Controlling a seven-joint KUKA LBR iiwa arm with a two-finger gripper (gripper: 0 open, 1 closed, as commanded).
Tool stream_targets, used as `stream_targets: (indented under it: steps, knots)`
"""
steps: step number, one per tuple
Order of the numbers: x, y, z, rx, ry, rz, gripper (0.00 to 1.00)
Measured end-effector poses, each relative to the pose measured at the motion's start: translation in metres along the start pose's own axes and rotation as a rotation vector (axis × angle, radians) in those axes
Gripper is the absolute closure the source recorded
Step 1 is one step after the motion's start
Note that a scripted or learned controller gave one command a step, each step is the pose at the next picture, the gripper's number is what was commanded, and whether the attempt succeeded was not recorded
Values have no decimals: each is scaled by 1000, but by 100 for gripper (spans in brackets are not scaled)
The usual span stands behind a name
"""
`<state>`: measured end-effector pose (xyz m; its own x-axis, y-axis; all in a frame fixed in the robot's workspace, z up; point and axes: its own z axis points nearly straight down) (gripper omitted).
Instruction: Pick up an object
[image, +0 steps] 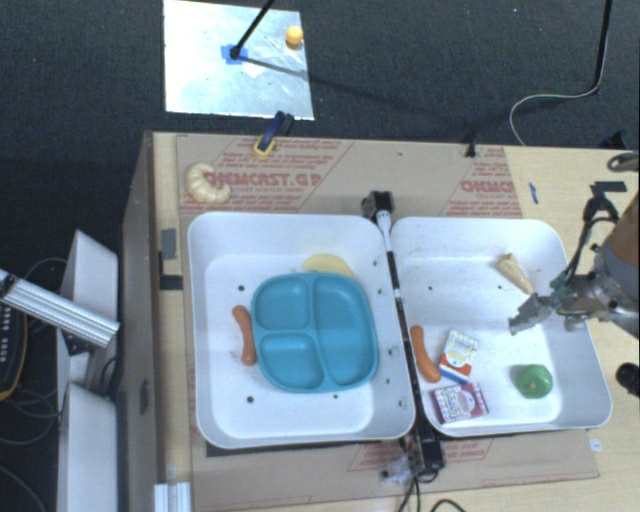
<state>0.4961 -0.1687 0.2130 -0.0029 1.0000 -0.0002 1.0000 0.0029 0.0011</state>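
Observation:
The right bin (480, 235) holds several small objects: a beige wedge (515, 272) at the back right, a green round fruit (533, 380) at the front right, a small white and yellow carton (460, 350), a pink packet (460, 402) and an orange sausage (424, 354) by the left wall. My gripper (530, 316) reaches in from the right over this bin, between the beige wedge and the green fruit and right of the carton. Nothing shows in its grasp.
The left bin (220, 250) carries a blue divided plate (314, 332), an orange sausage (245, 334) to its left and a pale yellow piece (327, 264) behind it. A cream ridged toy (207, 181) and a blue-yellow tool (271, 134) lie on the cardboard behind the bins.

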Motion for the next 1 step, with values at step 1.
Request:
stream_targets:
  steps: [1]
  knots:
    - [76, 44, 98, 3, 1, 0, 0]
